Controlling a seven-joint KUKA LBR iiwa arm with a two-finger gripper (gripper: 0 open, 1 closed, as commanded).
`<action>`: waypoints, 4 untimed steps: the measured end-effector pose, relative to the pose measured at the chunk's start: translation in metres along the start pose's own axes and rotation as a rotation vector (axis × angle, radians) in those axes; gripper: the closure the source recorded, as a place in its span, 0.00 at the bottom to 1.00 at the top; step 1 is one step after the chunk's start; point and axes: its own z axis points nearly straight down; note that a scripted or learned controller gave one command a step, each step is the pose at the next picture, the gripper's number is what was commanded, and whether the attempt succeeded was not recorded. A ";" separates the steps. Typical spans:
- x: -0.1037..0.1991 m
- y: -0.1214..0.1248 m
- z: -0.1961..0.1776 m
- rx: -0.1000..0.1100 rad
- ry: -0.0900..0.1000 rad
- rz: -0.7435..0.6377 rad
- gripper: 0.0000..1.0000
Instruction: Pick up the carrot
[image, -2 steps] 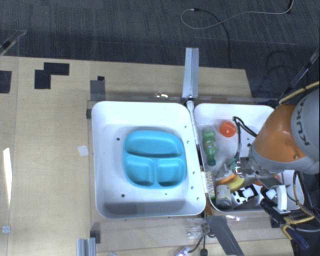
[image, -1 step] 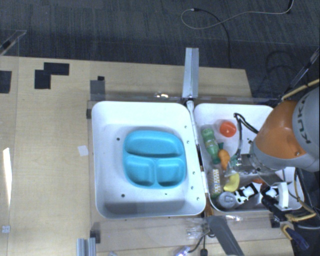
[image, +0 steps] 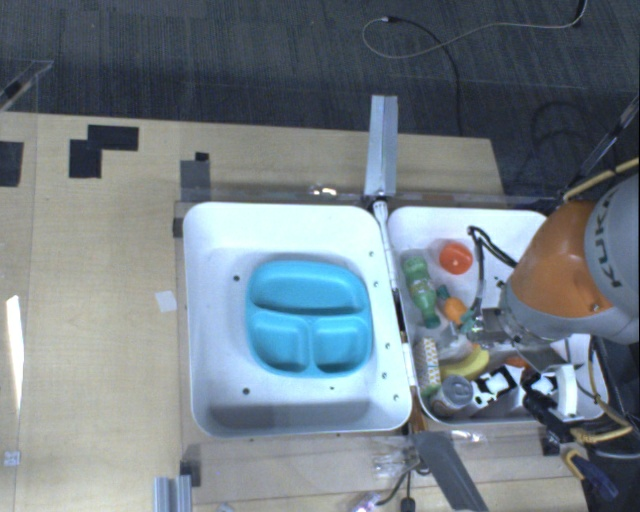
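Table (image: 90, 300): pale wood surface, carrying two shallow white bins side by side.
Left bin (image: 215, 300): holds a blue divided tray (image: 305, 315) near its middle, one long compartment toward 12 o'clock, two smaller ones toward 6 o'clock.
Right bin (image: 420, 222): crowded with small items along its 9 o'clock wall and 6 o'clock end.
Carrot (image: 455, 309): small orange piece in the right bin, about mid-length, just beside the green bottle and close under the wrist of the arm; resting in the bin, not lifted.
Red ball (image: 456, 258): toward 12 o'clock from the carrot, apart from it.
Green bottle (image: 422, 290): lying along the 9 o'clock wall of the right bin.
Banana (image: 466, 363): yellow, toward 6 o'clock from the carrot, partly under the arm.
Grey can (image: 456, 392): at the 6 o'clock end of the right bin, just beside the banana.
Arm (image: 570, 270): grey with an orange band, reaching in from 3 o'clock, covering much of the right bin.
Tool (image: 480, 327): low over the right bin, just at 5 o'clock of the carrot; apart or together, cannot tell, hidden by the wrist.
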 end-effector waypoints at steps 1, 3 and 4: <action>0.003 -0.004 0.012 0.010 0.001 0.375 0.00; 0.001 0.049 -0.006 0.000 -0.002 0.345 0.00; -0.008 0.039 0.013 0.009 -0.003 0.363 0.00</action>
